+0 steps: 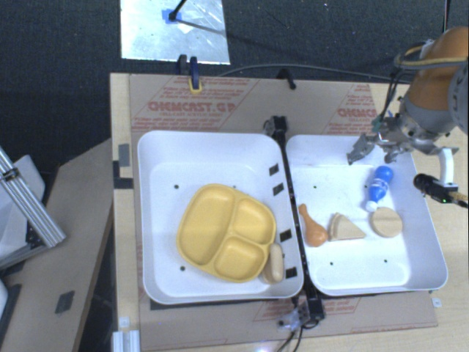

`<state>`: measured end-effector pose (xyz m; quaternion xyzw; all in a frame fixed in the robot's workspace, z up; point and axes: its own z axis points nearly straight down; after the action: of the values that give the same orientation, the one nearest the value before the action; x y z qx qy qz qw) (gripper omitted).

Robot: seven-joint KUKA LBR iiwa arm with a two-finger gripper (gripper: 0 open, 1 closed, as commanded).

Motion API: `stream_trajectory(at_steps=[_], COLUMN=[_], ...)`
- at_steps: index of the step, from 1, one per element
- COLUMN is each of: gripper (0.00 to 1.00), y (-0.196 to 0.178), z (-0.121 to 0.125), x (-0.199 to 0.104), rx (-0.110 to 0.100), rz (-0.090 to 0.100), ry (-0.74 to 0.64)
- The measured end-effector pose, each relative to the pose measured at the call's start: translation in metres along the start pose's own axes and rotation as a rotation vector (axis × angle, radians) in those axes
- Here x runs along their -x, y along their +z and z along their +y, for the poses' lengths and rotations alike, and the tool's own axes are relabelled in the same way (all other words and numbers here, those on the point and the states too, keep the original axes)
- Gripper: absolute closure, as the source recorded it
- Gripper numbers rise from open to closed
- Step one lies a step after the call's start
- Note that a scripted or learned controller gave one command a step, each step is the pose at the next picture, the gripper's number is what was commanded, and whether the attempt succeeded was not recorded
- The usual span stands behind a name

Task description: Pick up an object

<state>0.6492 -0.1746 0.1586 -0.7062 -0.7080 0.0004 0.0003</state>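
The blue bottle (378, 185) lies in the right bin (418, 270), just below the gripper (382, 147) — whether its claw is apart or together I cannot tell. The bottle looks light, rigid and slippery — best gripped across its middle

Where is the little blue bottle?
The blue bottle lies in the right bin, near its far right side, just above the round tan piece and below the gripper.
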Motion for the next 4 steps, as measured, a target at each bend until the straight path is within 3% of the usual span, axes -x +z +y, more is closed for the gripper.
stream_trajectory(at_steps=[1,2,4], gripper=[0.0,1.0,1.0], y=[0.06,0.045,-0.074], z=[-0.001,0.002,0.001], x=[-0.008,-0.007,0.005], rx=[-0.001,0.007,0.01], rz=[0.001,-0.001,-0.003], ry=[-0.003,-0.005,-0.002])
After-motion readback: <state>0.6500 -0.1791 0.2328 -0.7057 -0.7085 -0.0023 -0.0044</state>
